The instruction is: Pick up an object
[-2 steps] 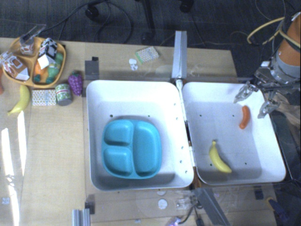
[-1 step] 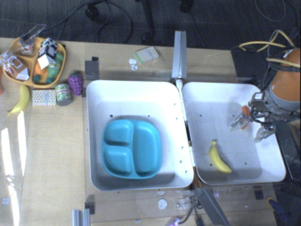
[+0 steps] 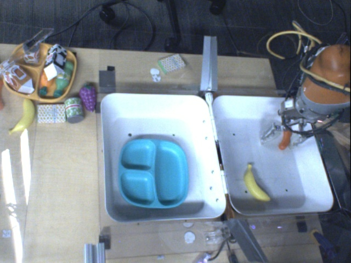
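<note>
A: What colours sit in the two shallow white plastic bins [image 3: 164, 104]?

B: A turquoise divided plastic plate [image 3: 154, 172] in the left one; a yellow plastic banana [image 3: 255, 183] and a small orange carrot-like piece [image 3: 283, 140] in the right.

A: And on the tan wooden bench [image 3: 60, 190]?

B: A purple toy grape bunch [image 3: 88, 96], another yellow banana [image 3: 24, 116], and a mustard-yellow bowl [image 3: 41, 73] of mixed-colour items, one black-and-white patterned.

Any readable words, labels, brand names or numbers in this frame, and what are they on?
None can be read.
Small can: label print too blurred.
Patterned packet: print too small.
Card behind the bins: pattern, no legible text.
Packages in the yellow bowl: print blurred.
</note>
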{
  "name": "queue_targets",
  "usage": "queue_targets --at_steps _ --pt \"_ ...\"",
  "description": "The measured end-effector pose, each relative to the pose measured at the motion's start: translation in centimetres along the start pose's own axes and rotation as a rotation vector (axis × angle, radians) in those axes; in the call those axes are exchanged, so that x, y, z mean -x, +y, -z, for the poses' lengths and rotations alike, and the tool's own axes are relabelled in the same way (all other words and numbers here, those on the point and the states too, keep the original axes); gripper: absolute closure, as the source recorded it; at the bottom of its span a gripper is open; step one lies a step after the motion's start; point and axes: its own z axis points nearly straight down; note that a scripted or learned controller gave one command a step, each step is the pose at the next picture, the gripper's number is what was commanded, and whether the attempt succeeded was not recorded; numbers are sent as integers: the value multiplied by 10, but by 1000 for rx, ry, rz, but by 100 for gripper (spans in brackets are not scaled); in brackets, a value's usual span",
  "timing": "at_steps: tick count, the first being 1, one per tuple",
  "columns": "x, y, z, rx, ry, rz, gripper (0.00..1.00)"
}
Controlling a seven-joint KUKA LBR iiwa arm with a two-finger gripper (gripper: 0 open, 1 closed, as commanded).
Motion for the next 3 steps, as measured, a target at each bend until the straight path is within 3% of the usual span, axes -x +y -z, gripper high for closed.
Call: queue_targets --at_steps 1,2,3 --pt "1 -5 13 -14 -4 -6 100" --pt "1 -5 13 -14 -5 -6 0" --pt "2 -9 25 -26 -9 -12 100"
